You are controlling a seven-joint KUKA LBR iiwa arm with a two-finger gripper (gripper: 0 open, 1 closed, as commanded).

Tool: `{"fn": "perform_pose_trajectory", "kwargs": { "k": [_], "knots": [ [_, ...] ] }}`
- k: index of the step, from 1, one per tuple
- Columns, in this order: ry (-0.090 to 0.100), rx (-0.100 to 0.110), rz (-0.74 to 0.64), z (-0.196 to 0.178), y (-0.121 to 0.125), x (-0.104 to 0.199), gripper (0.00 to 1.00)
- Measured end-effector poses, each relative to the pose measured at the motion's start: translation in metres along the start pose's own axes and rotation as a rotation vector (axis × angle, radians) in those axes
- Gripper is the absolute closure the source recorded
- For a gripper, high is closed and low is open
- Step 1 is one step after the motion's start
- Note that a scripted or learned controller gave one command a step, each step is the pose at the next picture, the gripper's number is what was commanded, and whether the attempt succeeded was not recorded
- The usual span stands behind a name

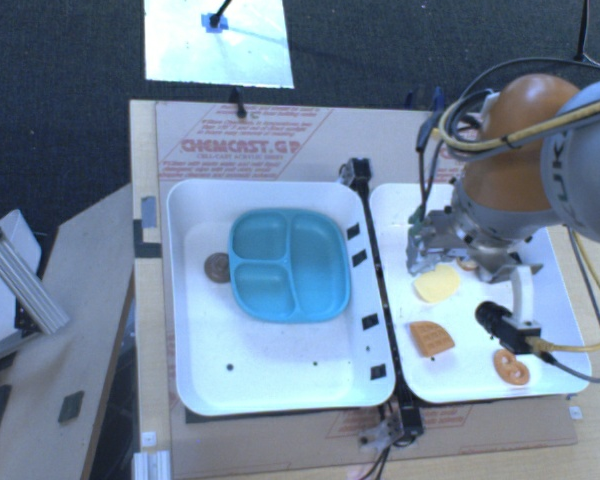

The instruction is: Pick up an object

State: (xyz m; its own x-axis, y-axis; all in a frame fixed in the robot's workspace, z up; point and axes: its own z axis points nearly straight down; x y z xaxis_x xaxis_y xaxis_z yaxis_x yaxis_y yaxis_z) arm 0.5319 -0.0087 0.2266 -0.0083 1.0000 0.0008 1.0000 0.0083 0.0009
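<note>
The claw [432, 258] hangs low in the right bin [555, 363], just above a pale yellow round piece [437, 286]. I cannot tell if it is apart or together. Closest to us in that bin lie an orange pretzel shape [511, 368] and an orange wedge [432, 338]. In the left bin [195, 373] sits a blue divided plate [286, 265], with a small brown disc [217, 267] touching its left side.
</note>
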Motion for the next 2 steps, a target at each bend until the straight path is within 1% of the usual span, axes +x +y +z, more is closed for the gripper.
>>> {"fn": "perform_pose_trajectory", "kwargs": {
  "k": [1, 2],
  "knots": [
    [0.002, -0.001, -0.004, -0.007, -0.006, 0.058, 1.00],
    [0.000, -0.001, -0.001, 0.010, 0.000, 0.112, 1.00]
  ]
}}
